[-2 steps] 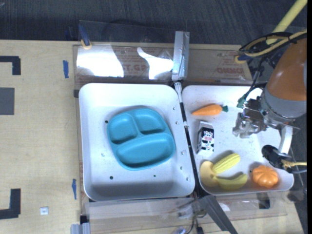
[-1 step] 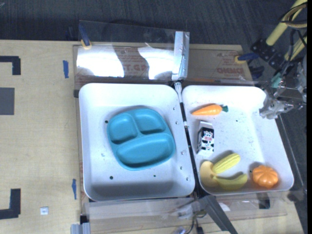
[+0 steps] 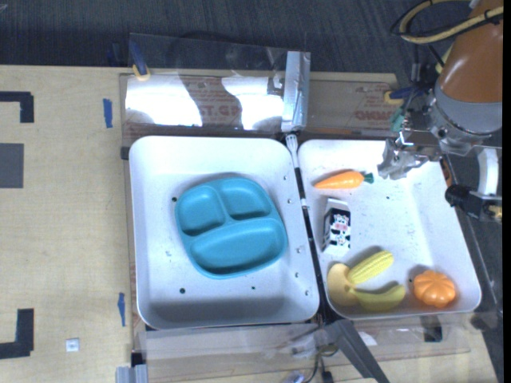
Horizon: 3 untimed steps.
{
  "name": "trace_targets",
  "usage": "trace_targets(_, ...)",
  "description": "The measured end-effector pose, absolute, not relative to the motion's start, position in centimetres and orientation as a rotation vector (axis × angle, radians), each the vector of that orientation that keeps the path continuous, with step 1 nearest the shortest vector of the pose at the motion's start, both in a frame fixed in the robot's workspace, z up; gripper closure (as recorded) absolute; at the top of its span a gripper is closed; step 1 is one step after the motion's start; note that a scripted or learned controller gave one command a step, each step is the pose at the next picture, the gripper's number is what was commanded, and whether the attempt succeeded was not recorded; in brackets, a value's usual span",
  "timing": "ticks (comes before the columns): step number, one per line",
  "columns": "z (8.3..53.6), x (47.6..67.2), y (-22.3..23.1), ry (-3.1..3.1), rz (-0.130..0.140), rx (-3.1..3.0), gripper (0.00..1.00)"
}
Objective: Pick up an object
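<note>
The right bin (image 3: 411, 222) holds an orange carrot (image 3: 339, 180) with a green top near its far edge. A small black-and-white carton (image 3: 338, 227) lies below the carrot. At the near edge a yellow corn cob (image 3: 372, 266) rests on a banana (image 3: 366, 295), and a small orange pumpkin (image 3: 434, 288) sits to their right. My gripper (image 3: 397, 163) hangs over the far right part of this bin, just right of the carrot's green top, with nothing seen in it.
The left bin (image 3: 148, 238) carries a blue divided plate (image 3: 231, 224) in its middle. A clear panel and a metal post (image 3: 294, 94) stand behind the bins. The grey arm with its orange band (image 3: 471, 70) and yellow cables fills the upper right.
</note>
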<state>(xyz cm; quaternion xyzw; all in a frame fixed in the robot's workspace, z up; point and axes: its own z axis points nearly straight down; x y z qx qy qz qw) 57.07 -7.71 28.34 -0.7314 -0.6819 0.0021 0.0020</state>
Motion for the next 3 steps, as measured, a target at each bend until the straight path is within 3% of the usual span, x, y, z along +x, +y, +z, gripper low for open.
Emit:
trace_targets(1, 35.6, 55.7, -13.3, -2.033, 0.0, -2.397, 1.0)
trace_targets(2, 25.5, 61.8, -11.1, -1.976, 0.015, -2.429, 1.0)
trace_targets(3, 31.8, 59.7, -16.8, -1.9, -0.001, -2.507, 1.0)
